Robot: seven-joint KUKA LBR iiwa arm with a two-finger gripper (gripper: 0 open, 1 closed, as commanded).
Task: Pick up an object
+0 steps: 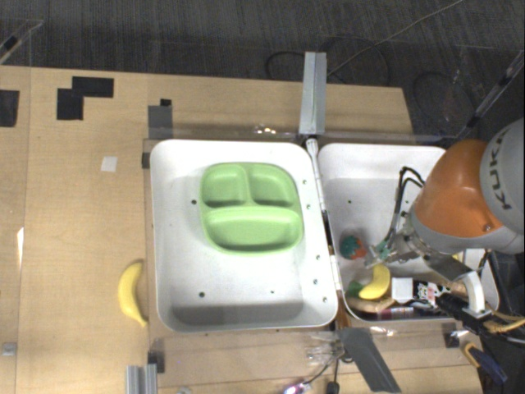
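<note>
My gripper [381, 255] hangs low in the right bin [361, 167], under the orange band of the arm [455, 195]. It is just above a yellow banana-shaped toy [376, 284] near the bin's front edge. A small green and red ball [351, 246] lies just left of the gripper. A brown object [371, 306] and a dark marker [404, 309] lie along the front wall. The wrist hides the gripper's tips, so I cannot see anything held.
The left bin [176, 220] holds a green divided plate [250, 206]. A yellow banana [131, 292] lies on the wooden bench left of that bin. A white card [414, 289] lies in the right bin's front corner. Cables run at the lower right.
</note>
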